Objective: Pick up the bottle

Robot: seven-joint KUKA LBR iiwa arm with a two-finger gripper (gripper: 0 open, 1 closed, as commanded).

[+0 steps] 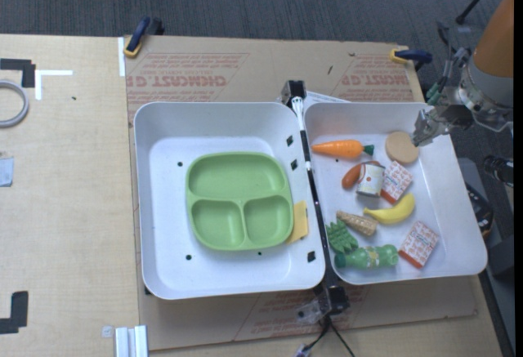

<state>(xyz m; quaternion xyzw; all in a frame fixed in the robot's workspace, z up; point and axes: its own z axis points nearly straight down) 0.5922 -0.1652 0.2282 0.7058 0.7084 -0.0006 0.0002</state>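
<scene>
Bench [73, 184]: bears two shallow white bins side by side, well out from the gripper on its far side, beyond the bin it hangs over.

Left bin [155, 208]: farthest from the gripper, holds a green divided tray [239, 200], with a yellow slab [299, 221] wedged against the shared wall.

Right bin [462, 253]: directly under and ahead of the gripper; the small items are crowded here, presumably as the pick source.

Arm [490, 61]: enters at the bin's upper right corner, orange band just above the wrist.

Gripper [428, 128]: poised over the bin's top right corner, just beside a tan round disc [401, 148]. Too small and dark to make out; cannot tell how far apart it stands, and nothing shows in its grasp.

Green bottle [369, 256]: lies on its side against the bin's near wall, well apart from the gripper, diagonally across the bin from it. A red-and-white packet [419, 244] touches its end; a green leafy toy [341, 236] sits at its other end.

Between gripper and bottle: carrot [338, 149], banana [391, 211], a second packet [396, 180], small can [369, 180].

Judgement: approach not yet begun; neighbours crowding the bottle may foul a grasp.
</scene>
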